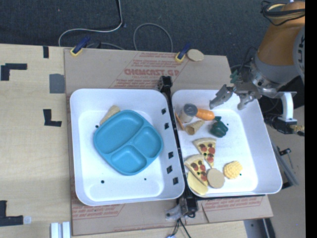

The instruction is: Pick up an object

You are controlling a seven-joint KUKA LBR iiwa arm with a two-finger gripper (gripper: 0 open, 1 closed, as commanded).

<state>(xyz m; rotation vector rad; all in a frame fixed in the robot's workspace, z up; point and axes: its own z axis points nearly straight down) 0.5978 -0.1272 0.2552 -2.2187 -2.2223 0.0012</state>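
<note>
The right bin [262, 148] holds toy food: a grey-lidded can [188, 111], an orange carrot [205, 115], a dark green piece [218, 128], a tan wedge [193, 127], two pizza slices [206, 149] [197, 168], a tan disc [215, 178] and a yellow corn piece [232, 170]. My gripper [232, 99] hangs open above the bin's upper right part, fingers spread, with nothing between them. It is to the upper right of the carrot and the green piece.
The left bin [79, 148] holds a blue divided plate [130, 141] with a tan piece [109, 114] poking out from under its upper left. A tan disc [195, 55] lies on the cardboard behind the bins. Cables run across the dark floor at the back.
</note>
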